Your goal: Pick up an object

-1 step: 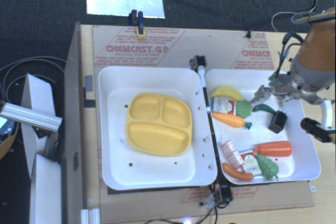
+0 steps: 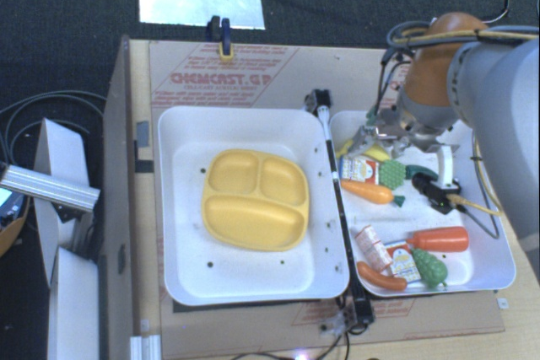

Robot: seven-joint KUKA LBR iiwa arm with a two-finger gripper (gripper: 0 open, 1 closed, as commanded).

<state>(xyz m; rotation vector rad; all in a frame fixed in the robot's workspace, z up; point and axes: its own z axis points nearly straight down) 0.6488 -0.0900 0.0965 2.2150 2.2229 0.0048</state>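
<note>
Grey arm's end effector low over right bin, just above milk carton; grip state unclear.

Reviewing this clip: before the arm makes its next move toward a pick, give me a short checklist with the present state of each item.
1. Pincer over the right bin, not the left: ok, it sits at that bin's far end.
2. Object between the fingers: cannot tell, the wrist hides them.
3. Candidate close by: ok, the small carton and the orange carrot lie just beneath it.
4. Room around the candidate: not ok, carton, carrot and a green piece crowd together near the divider.
5. Left bin left alone: ok, the yellow divided plate lies flat in it.
</note>
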